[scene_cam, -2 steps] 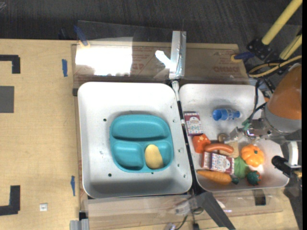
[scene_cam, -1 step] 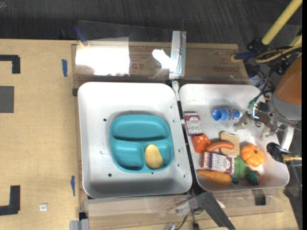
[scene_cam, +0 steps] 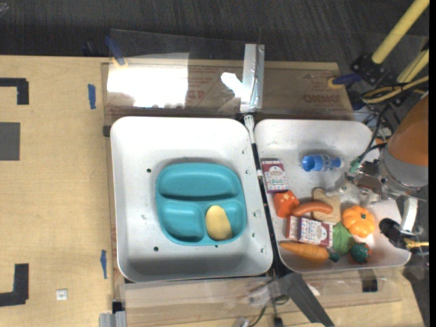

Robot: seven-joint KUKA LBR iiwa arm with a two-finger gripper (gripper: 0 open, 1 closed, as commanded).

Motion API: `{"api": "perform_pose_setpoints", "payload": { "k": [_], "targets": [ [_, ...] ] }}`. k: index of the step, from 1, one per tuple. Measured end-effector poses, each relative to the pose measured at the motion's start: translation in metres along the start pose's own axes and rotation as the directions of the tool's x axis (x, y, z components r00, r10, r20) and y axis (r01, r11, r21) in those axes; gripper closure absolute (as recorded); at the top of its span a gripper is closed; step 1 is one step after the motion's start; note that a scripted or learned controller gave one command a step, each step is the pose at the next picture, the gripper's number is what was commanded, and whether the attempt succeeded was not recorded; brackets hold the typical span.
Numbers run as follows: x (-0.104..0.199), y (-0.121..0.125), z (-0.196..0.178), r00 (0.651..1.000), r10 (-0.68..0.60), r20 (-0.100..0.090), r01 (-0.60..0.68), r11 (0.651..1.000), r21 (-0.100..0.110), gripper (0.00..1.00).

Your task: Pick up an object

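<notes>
On the worktop (scene_cam: 48, 182) two shallow white bins sat side by side. The left bin (scene_cam: 129, 155) carried a teal divided tray (scene_cam: 197, 186), and a pale yellow potato-shaped piece (scene_cam: 218, 222) lay in the tray's lower right compartment.

The right bin (scene_cam: 286, 133) held a cluster of toy food. A small blue bottle (scene_cam: 319, 162) lay on its side toward the upper middle, apart from the rest. A little red-and-white carton (scene_cam: 274, 175) stood near the bin's left wall, with a red pepper-like piece (scene_cam: 285, 202) just below it. A sausage-shaped piece (scene_cam: 313, 208) lay next to that, above a flat pink-and-white box (scene_cam: 310, 231). A carrot (scene_cam: 305, 251) lay along the bin's near edge, touching or nearly touching the box. To the right were a small orange pumpkin (scene_cam: 358, 221) and green vegetable pieces (scene_cam: 349, 245), packed close together.

The arm (scene_cam: 409, 148) came in from the right edge, its orange band above the grey wrist, with cables beside it. The pincer (scene_cam: 360, 182) hung over the right side of the right bin, just above the pumpkin and beside the sausage-shaped piece. Its tips were lost among dark metal parts and the crowded toys, so whether it was open or closed could not be told, and nothing could be seen caught in it.
</notes>
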State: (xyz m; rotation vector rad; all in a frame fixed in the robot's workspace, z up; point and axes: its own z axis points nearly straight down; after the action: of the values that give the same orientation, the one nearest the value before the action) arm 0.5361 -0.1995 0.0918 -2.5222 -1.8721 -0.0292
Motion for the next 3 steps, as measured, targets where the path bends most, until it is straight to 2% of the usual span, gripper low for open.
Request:
{"api": "perform_pose_setpoints", "payload": {
  "k": [1, 2, 3],
  "targets": [
    [-0.003, 0.002, 0.000, 0.997, -0.077, -0.003, 0.077, 0.997, 0.002, 0.00],
    [0.031, 0.035, 0.001, 0.996, -0.091, 0.014, 0.091, 0.996, -0.004, 0.00],
    [-0.002, -0.004, 0.000, 0.984, -0.176, 0.009, 0.176, 0.984, -0.002, 0.00]
  ]
}}
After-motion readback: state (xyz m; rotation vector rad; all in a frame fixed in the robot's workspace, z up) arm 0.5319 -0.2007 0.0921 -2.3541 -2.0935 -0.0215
